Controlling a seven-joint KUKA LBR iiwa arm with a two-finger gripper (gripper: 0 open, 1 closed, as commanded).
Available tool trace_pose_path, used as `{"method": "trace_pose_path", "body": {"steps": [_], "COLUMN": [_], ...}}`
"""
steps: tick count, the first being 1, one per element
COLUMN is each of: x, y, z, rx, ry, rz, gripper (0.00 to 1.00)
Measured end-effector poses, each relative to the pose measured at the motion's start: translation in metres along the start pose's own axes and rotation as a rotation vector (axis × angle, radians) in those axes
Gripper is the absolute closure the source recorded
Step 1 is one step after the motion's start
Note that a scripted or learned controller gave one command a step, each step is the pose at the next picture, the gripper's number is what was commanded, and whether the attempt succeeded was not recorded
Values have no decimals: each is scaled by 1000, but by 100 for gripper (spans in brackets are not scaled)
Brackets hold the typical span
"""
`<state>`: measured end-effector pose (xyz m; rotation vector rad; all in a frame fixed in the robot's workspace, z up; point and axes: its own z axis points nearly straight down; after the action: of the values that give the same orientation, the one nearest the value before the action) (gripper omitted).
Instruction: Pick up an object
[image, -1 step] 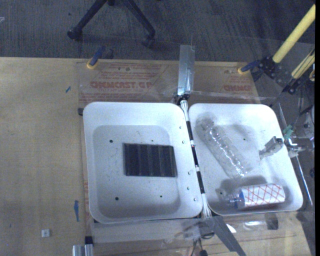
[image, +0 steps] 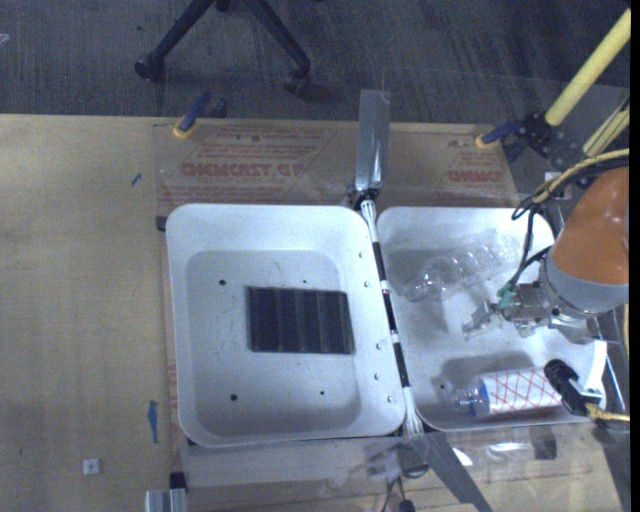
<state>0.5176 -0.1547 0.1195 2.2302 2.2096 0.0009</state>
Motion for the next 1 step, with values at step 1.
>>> {"method": "trace_pose_path", "body": {"steps": [1], "x": [-1], "y": [0], "z": [-10], "rx": [-3], "ry": [-2], "rz": [3], "gripper": [100]}}
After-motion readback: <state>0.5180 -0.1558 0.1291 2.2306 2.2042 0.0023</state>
